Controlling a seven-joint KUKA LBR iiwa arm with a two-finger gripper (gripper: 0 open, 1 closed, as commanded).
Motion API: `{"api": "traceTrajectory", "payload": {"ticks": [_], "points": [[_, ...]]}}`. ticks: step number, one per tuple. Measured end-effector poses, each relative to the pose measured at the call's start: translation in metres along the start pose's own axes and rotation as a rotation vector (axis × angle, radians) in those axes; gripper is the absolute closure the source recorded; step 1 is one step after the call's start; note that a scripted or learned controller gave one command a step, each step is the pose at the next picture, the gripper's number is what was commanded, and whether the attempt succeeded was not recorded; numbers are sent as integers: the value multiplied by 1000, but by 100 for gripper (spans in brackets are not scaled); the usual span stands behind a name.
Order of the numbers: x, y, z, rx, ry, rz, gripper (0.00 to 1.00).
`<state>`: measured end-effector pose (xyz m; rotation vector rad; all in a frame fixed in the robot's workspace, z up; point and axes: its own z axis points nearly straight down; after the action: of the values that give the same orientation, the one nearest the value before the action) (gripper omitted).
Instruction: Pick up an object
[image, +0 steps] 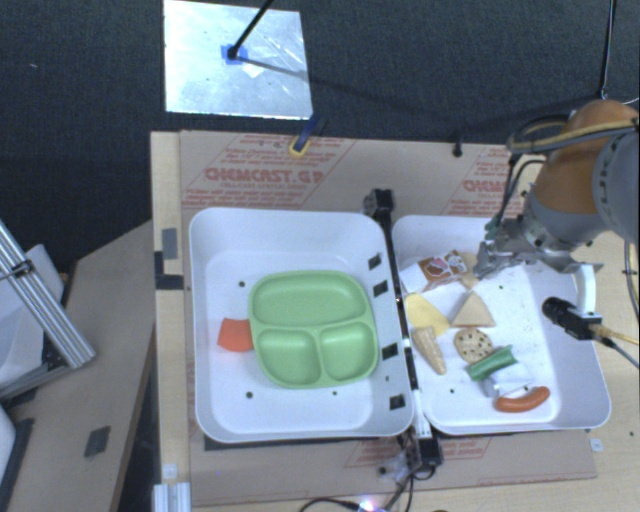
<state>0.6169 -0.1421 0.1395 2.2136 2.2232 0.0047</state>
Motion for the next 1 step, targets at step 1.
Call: {"api": "traceTrajectory", "payload": {"ticks": [1], "points": [[-10, -1, -53, -2, -1, 3, 100]]}}
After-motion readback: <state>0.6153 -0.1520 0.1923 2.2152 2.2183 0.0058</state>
